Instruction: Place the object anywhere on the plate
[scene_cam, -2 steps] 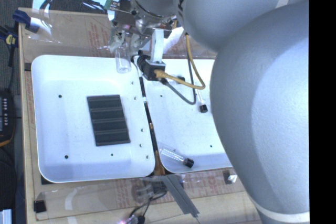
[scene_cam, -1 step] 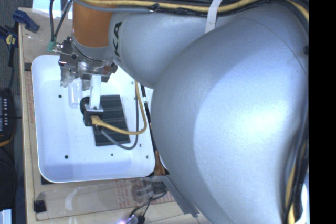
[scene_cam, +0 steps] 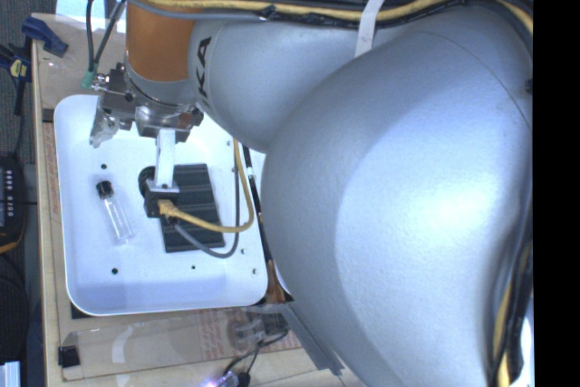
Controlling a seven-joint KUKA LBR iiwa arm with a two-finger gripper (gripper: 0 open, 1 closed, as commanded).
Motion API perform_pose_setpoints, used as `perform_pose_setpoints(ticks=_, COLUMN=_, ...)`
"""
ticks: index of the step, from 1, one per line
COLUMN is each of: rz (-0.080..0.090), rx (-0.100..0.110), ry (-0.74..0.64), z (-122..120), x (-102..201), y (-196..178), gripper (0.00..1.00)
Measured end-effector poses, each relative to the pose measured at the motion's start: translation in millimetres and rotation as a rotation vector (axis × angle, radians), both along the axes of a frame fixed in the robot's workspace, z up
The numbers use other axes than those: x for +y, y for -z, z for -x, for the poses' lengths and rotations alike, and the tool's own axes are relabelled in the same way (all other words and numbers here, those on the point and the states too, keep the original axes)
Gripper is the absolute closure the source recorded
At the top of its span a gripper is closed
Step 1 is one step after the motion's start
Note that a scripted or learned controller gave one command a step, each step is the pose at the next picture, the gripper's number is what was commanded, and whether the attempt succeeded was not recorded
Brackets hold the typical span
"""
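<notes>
- The grey arm (scene_cam: 408,195) is reaching in from the right and looming over most of the scene. Its orange band (scene_cam: 168,4) is sitting above the wrist, over the far edge of the white bin (scene_cam: 77,285).
- The gripper (scene_cam: 103,126) is hanging over the bin's far left corner, above bare white floor. From this slant I cannot tell whether it is open or closed, and nothing is visibly being held in it.
- The task's thing, as I am reading it, is the small clear vial (scene_cam: 115,211) with a black cap. It is lying flat on the bin floor on the left side, cap toward the far end. It is sitting nearer the camera than the gripper and apart from it.
- A black ribbed slab (scene_cam: 199,195) is lying flat in the middle of the bin, to the right of the vial and not touching it. It may be serving as the plate, though I am only guessing, since the wrist hardware is hiding part of it.
- The vial is probably resting on its side because a thin tube that narrow is not going to stand on its own. That also means it is free to roll if nudged.
- Judging by the gap between gripper and vial, the pick is not yet made, so the task is sitting at its start.
- The next move is calling for a descent centred across the vial's narrow width, not along its length, to stop it squirting away.
</notes>
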State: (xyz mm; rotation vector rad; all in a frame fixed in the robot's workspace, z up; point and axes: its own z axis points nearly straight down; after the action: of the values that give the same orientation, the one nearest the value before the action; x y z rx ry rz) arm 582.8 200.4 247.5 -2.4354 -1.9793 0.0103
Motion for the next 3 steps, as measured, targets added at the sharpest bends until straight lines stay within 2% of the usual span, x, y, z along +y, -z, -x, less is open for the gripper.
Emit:
perform_pose_setpoints(ticks=1, rz=0.004, rx=0.002, ry=0.407, z=44.6, x=17.7, y=112.5, gripper=0.0)
perform_pose_setpoints(ticks=2, rz=0.003, rx=-0.001, ry=0.609, z=24.6, x=-35.9, y=84.4, gripper=0.0)
perform_pose_setpoints(ticks=3, rz=0.002, rx=0.0, ry=0.554, z=10.2, x=7.9, y=53.7, gripper=0.0)
